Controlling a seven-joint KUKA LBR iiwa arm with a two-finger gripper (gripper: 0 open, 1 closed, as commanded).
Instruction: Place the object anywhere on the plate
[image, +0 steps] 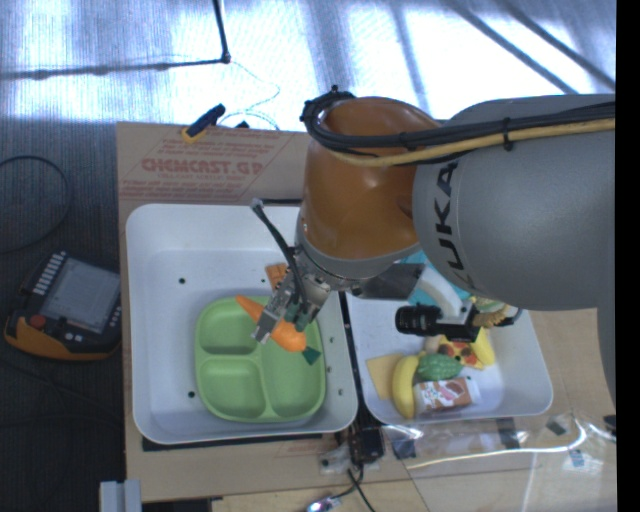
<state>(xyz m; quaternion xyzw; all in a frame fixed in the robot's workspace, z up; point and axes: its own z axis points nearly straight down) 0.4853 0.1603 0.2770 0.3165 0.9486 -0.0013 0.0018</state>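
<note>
Two shallow white bins sat side by side on the tabletop (200, 165), which was covered by a brown cardboard sheet with red lettering. The left bin (160, 260) held one green plate (240, 375) with three compartments, one carrot (275, 325) and a small orange-yellow piece (276, 272) lying just beyond the plate's far edge. The right bin (520, 385) held a cluster of toy food: one banana (403, 385), one small labelled jar (443, 395) lying on its side, a green piece (437, 366) above it, and a few further items that were partly hidden by the arm and could not be counted reliably. One arm (500, 200), grey with an orange band, reached in from the right. Its claw (283, 312) stood over the plate's far right corner, fingers closed narrow on the carrot, which lay between them with its orange body over the plate's rim and its green top pointing toward the bin divider. To the left of the bins, one handheld controller (65, 305) with a screen rested on the dark floor, its cable looping beside it. A black stand leg and thin wires crossed the bright area beyond the cardboard.
</note>
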